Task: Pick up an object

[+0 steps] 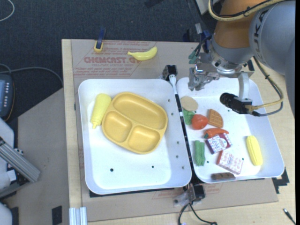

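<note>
The pickable objects lie clustered in the right bin [269, 139]: a tan disc [189, 102], a red tomato [199, 121], a waffle piece [215, 118], a green pod [199, 152], a purple packet [216, 144], a red-and-white packet [229, 161], a corn cob [254, 150] and a dark bar [222, 176] at the near rim. They sit close together, several touching, which in my judgement leaves little room to close on one item cleanly. The gripper [199, 81] hangs above the far left corner of that bin, just beyond the tan disc; nothing is seen in its grasp, and how far it is open cannot be told. The left bin [136, 170] bears a yellow divided tray [134, 122] and a yellow bottle [99, 108] touching its side. A banana [143, 54] rests on the board [117, 57] behind, well apart.
</note>
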Robot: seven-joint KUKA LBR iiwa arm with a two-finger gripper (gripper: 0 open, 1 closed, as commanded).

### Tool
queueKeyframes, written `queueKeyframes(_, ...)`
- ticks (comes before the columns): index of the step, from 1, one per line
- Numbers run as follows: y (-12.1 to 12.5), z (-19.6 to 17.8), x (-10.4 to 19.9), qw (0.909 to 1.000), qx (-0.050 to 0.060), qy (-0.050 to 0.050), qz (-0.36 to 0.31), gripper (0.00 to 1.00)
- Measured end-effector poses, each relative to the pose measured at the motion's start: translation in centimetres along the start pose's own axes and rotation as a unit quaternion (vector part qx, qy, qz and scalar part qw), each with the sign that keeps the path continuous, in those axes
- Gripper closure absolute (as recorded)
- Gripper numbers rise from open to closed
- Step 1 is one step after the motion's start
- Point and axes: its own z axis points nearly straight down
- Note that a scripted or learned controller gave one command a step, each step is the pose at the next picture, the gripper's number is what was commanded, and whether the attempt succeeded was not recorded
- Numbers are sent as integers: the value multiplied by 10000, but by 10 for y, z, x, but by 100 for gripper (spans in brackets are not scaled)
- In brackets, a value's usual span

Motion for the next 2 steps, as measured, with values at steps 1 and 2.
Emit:
queueKeyframes(1, -9, 19, 35, 10000, 12, -3, 4, 100)
queueKeyframes(2, -9, -2, 30, 10000, -35, -10, 24, 100)
